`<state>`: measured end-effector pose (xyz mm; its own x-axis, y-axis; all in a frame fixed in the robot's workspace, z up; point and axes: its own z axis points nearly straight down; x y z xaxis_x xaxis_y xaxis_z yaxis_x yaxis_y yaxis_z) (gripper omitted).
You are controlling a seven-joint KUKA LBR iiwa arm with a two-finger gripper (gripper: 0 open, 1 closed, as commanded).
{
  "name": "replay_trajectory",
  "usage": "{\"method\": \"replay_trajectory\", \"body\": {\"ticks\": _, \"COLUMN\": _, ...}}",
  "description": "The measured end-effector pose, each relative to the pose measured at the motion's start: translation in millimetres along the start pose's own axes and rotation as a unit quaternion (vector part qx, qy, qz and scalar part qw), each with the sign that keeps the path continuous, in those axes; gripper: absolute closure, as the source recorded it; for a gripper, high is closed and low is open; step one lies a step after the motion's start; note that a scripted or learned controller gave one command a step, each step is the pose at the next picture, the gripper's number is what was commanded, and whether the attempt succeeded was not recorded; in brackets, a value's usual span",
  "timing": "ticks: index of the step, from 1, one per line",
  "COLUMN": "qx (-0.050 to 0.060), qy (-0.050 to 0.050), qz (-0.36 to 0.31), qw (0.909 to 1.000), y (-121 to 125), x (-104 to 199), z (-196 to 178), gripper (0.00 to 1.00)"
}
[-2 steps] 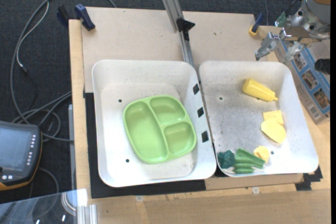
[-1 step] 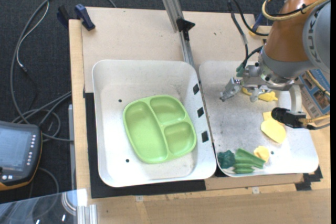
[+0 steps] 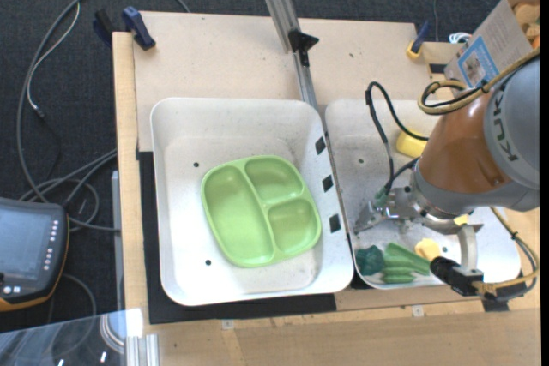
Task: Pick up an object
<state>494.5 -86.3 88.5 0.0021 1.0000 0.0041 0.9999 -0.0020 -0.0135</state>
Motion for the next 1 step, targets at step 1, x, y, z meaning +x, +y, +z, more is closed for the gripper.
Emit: {"method": "replay_trajectory", "body": {"ticks": 1, "qx": -0.006, "qy": -0.001, "qz": -0.001, "qw": 1.0, "y": 4.6, "x": -0.1, "z": -4.0, "gripper": 0.0}}
